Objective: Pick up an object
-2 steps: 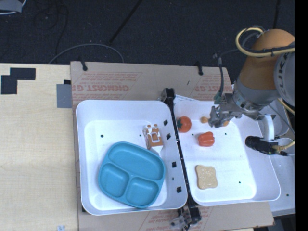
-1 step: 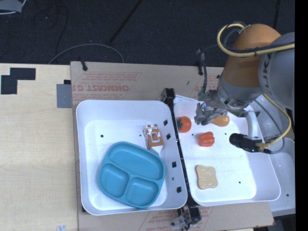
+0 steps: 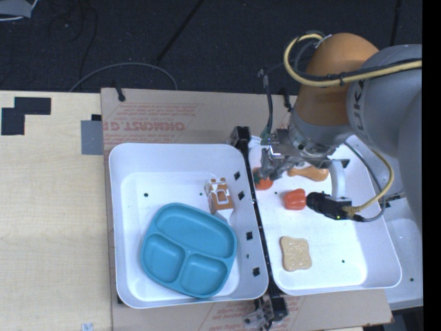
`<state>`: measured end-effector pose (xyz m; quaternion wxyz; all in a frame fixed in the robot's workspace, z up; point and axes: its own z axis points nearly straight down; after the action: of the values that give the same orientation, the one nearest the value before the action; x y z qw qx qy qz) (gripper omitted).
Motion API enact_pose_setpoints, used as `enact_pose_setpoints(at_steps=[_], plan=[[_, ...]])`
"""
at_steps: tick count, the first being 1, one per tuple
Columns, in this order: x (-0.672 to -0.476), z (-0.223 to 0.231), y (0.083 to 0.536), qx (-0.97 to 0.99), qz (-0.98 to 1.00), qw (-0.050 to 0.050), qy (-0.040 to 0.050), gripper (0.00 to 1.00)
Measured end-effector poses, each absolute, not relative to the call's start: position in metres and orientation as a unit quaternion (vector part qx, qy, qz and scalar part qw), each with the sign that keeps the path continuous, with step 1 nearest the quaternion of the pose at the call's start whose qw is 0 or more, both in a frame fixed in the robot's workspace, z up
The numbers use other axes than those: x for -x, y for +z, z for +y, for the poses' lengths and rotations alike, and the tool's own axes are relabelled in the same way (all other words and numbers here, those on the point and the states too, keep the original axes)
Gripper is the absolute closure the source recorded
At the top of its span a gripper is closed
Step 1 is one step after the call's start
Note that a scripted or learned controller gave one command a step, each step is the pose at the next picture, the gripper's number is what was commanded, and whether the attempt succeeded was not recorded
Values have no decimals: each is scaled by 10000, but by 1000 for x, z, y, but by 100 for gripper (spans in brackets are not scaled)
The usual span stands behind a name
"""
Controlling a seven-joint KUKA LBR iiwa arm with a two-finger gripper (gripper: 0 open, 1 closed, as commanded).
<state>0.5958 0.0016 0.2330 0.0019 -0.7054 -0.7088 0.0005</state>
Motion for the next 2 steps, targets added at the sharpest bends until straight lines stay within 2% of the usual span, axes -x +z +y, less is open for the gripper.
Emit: enact_pose_setpoints(at_steps=[2], plan=[[-615,108,242,7054,-7088,14,2,100]])
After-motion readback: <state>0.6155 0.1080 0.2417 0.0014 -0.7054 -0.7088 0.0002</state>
